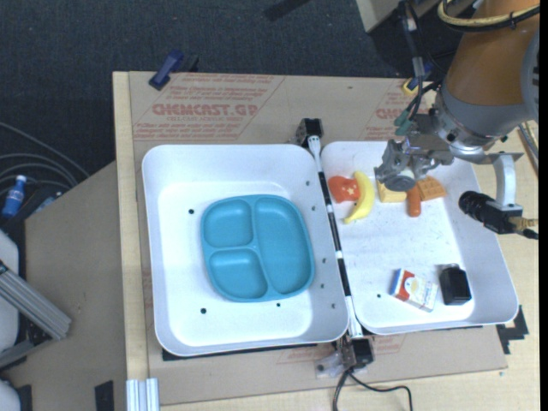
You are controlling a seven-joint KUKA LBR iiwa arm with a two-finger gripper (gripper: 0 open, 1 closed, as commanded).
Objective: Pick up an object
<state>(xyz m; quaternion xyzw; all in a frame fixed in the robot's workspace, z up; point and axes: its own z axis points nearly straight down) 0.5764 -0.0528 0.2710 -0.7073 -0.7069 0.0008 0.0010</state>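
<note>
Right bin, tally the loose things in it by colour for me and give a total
Right bin, as far as the gripper leaves in view:
Yellow: 2, banana and yellow block
Red: 1, red piece
Orange: 1, orange piece
Black: 1, black block
Mixed colours: 1, small carton
Total: 6

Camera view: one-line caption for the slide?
KUKA arm's hand low over toy food by the banana in the right bin; blue divided plate in the left bin.
</note>
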